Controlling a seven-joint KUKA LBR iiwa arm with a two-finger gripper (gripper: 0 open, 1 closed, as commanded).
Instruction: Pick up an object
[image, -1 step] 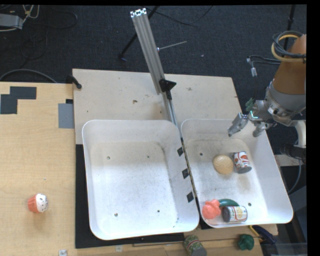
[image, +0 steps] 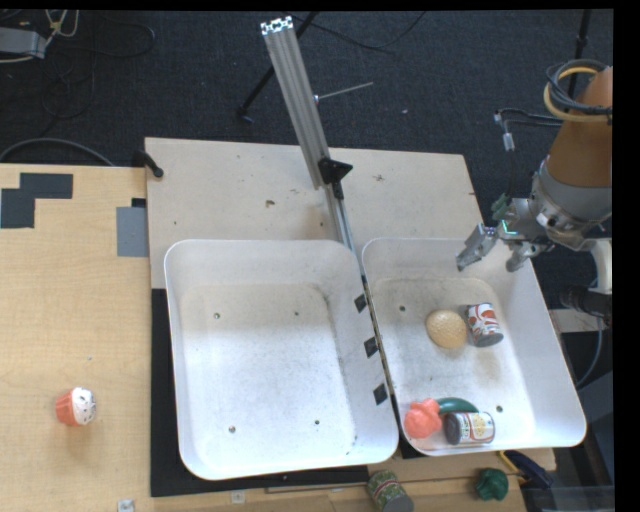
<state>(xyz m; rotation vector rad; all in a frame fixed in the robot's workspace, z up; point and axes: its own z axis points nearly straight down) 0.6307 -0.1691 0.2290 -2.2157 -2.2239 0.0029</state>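
Note:
The right bin (image: 520, 290) holds a tan round object (image: 446, 329), a red and white can (image: 484, 324) lying beside it, a pink-orange toy (image: 423, 419), a green item (image: 457, 405) and a dark can with a yellow label (image: 469, 428) at its near edge. My gripper (image: 493, 250) hangs above the bin's far right corner, apart from the objects. Its two fingers stand spread, with nothing between them.
The left bin (image: 190, 300) lies beside the right one, with a metal divider rail (image: 366, 330) between them. A slanted aluminium post (image: 300, 100) rises behind. A small red and white toy (image: 75, 407) sits on the wooden bench at left. A green item (image: 490, 484) and a can (image: 388, 490) lie below the bins.

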